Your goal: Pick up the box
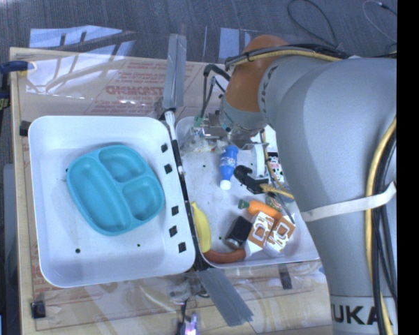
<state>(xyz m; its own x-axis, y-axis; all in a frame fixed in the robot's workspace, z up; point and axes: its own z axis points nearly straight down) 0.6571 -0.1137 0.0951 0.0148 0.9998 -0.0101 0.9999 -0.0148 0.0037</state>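
box (271,230) | front of right bin (195,180), touching carrot (260,207) | tool (211,128) at back, grip state: cannot tell | risk: crowded neighbours deflect grasp

A thick grey arm (335,138) with an orange band (255,72), black cables, and white KUKA lettering.

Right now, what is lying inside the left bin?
A blue divided plate lies in the left bin, tilted diagonally. The bin floor beneath the plate is covered.
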